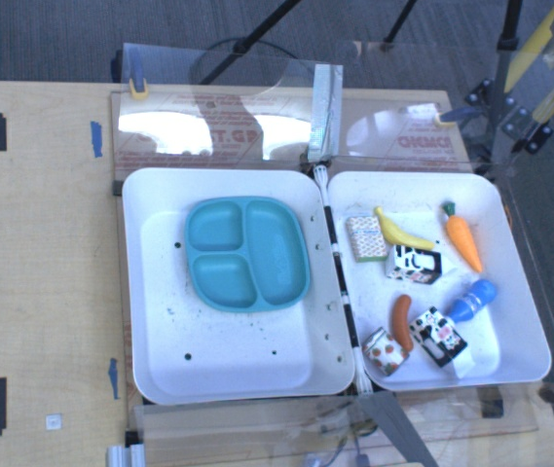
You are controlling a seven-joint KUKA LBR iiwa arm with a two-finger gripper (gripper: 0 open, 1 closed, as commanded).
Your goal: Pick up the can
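Lying beside the sausage (pixel 402 321), the can (pixel 387 351) shows brown-and-white print; pincer state: cannot tell.

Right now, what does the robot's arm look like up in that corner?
At the top right, past the bins, the arm looks pale grey with a yellow-orange band above the wrist. Below the band, the gripper is a blocky grey metal piece with darker parts. It is small and blurry there, so I can't make out cables or markings.

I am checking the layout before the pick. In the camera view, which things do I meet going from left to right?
Teal divided plate → small patterned box → banana → carrot → blue bottle.
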